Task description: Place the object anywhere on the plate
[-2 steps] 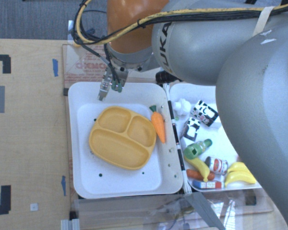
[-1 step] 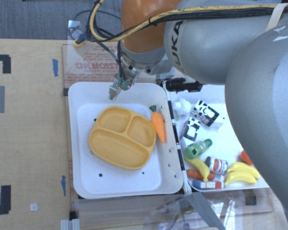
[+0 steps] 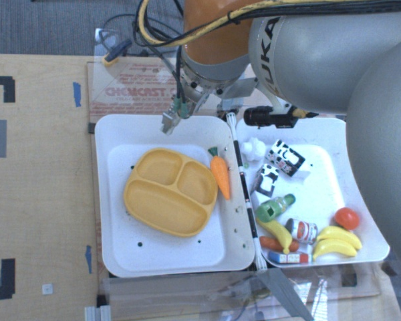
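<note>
A yellow three-section plate [image 3: 162, 204] lies in the left bin [image 3: 113, 246]. An orange toy carrot [image 3: 220, 177] with a green top lies in the same bin, lengthwise along the plate's right rim and close to the wall between the bins. My gripper [image 3: 172, 118] hangs over the back edge of the left bin, behind the plate and up-left of the carrot, apart from both. I see nothing in the gripper.
The right bin [image 3: 367, 199] holds several items: a white lump [image 3: 252, 149], black-and-white patterned boxes [image 3: 285, 159], a green bottle [image 3: 274, 208], bananas [image 3: 335, 241], a can [image 3: 302, 231] and a red tomato [image 3: 347, 217]. The arm's bulk covers the upper right.
</note>
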{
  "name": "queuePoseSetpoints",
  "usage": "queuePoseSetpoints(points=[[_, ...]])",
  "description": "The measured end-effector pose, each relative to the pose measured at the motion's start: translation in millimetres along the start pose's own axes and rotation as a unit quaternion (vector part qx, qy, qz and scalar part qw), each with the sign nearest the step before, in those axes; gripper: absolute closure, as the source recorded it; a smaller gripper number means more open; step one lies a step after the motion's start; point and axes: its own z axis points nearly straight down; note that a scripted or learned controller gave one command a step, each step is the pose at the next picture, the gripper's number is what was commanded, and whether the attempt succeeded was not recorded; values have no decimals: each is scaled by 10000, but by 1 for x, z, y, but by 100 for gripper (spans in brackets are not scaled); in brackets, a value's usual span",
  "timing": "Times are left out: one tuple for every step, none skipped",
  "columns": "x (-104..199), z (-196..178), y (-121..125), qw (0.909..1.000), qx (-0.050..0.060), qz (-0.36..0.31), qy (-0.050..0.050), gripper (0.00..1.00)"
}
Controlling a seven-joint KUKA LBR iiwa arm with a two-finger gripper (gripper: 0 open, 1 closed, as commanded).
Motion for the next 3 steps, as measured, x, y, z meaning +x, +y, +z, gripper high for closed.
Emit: queuePoseSetpoints(points=[[14, 124, 28, 9977, 21, -679, 23, 100], [26, 70, 26, 9693, -11, -2460, 1, 100], [25, 58, 28, 9694, -47, -2453, -24, 100]])
